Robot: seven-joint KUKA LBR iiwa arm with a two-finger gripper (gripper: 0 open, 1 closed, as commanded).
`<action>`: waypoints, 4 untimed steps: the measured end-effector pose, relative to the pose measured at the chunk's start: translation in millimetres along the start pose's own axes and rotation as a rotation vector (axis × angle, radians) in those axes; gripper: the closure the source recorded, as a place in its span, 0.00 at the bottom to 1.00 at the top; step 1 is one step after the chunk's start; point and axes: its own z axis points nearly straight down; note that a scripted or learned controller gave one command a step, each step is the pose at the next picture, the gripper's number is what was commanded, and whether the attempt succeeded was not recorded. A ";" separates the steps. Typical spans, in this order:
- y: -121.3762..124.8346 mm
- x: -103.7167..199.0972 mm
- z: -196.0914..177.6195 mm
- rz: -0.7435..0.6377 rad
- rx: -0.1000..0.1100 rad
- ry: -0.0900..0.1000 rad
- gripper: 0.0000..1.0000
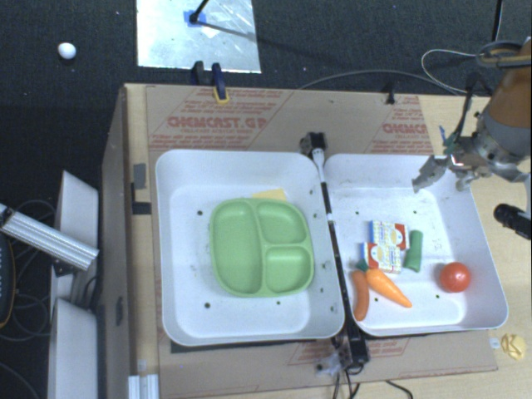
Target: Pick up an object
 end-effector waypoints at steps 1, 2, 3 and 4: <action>13.0 -9.8 117.9 0.001 0.001 0.000 0.00; 54.1 22.1 116.3 -0.003 -0.002 0.001 0.00; 53.7 53.6 117.1 -0.003 0.000 0.001 0.00; 53.4 -5.1 116.4 0.001 -0.001 -0.001 0.00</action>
